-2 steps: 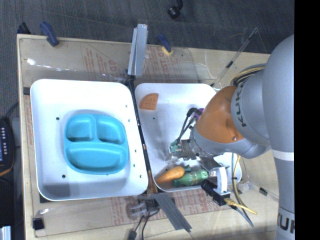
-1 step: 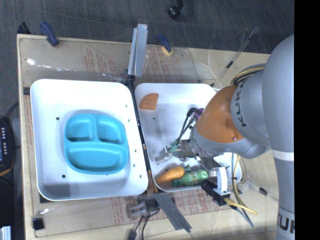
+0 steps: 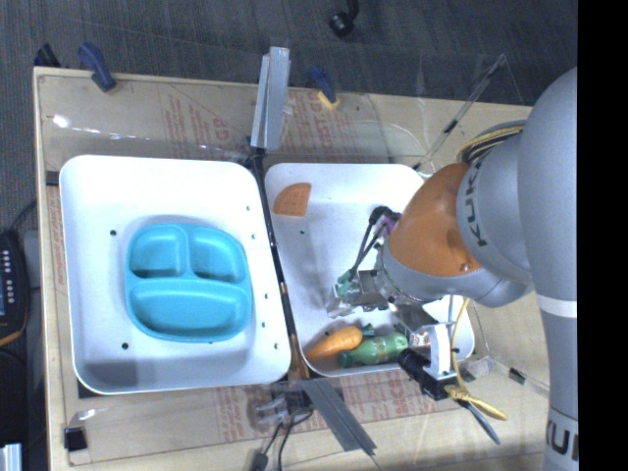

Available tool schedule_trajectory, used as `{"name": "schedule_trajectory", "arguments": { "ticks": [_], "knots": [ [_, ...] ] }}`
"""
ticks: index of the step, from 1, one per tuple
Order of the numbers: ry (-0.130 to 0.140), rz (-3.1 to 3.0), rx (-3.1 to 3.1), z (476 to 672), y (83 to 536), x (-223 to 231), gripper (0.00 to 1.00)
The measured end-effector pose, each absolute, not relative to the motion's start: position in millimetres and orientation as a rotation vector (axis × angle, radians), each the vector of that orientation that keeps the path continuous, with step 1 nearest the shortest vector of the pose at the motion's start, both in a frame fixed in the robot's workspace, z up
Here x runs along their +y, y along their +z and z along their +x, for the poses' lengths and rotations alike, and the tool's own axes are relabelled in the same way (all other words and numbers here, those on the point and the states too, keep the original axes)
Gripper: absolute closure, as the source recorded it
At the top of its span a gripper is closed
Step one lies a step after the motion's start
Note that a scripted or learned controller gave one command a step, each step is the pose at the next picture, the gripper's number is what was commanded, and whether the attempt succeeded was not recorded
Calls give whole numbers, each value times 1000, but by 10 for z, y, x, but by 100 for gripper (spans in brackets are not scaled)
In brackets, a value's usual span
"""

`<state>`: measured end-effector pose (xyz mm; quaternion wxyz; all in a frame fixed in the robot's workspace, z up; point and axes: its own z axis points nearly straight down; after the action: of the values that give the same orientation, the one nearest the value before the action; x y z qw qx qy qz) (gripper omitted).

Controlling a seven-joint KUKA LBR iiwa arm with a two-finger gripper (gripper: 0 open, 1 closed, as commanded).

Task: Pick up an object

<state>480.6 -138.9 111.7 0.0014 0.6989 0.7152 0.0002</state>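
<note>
My gripper (image 3: 345, 300) hangs low in the right bin (image 3: 324, 180), near its middle and just above an orange carrot (image 3: 335, 340). A green, bottle-like object (image 3: 379, 348) lies beside the carrot along the bin's front wall. A tan slice of toast (image 3: 292, 199) rests in the bin's far left corner, well clear of the gripper. A small purple piece (image 3: 389, 221) peeks out beside the arm's orange band. The wrist hides the bin's right half.
The left bin (image 3: 88, 194) holds a blue divided plate (image 3: 188, 281) at its centre. A raised divider (image 3: 270, 253) separates the two bins. Blue clamps (image 3: 98, 67) sit on the bench's far edge.
</note>
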Motion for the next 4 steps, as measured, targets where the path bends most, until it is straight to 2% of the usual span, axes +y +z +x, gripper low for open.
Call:
{"name": "schedule_trajectory", "arguments": {
  "ticks": [1, 2, 3, 4],
  "knots": [
    [0, 2193, 2245, 4807, 1118, -1388, 0],
    [-2, 2208, 2236, 5017, 913, -1523, 0],
    [0, 2211, 2232, 4772, 918, -1314, 0],
    [1, 2207, 2235, 4786, 1016, -1319, 100]
  ]
}}
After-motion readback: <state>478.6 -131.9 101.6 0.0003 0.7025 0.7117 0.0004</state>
